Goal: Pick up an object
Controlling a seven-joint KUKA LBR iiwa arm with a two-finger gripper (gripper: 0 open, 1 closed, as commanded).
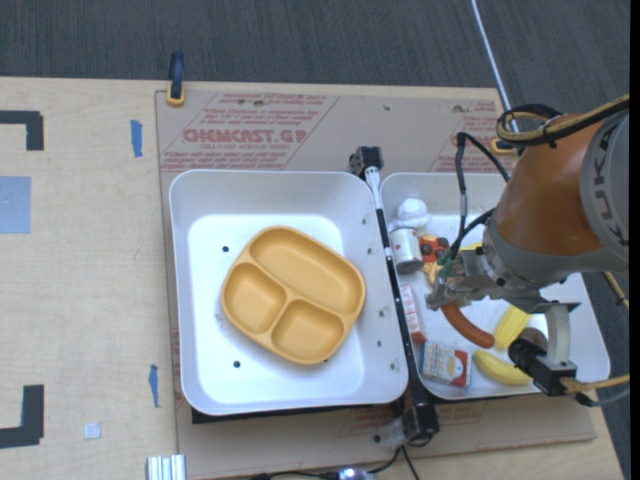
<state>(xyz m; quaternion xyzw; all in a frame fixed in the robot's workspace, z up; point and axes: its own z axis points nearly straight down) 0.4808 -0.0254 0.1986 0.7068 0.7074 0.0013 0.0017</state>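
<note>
Arm [560, 198] reaches in from the right and sits over the right bin [596, 340], with the orange band covering much of the bin's upper half. Gripper [447, 293] is low over the clutter near the bin's left-centre; can't tell its state from this angle, wrist hardware blocks it. Right bin contents: hot dog [468, 325] just below the gripper, banana [501, 368] near the front edge, a yellow piece [511, 321] beside it, small carton [446, 364] at front left, white bottle [408, 230] at back left. Nothing visibly held. Left bin [190, 268] holds a yellow divided plate [292, 294], flat, roughly centred.
</note>
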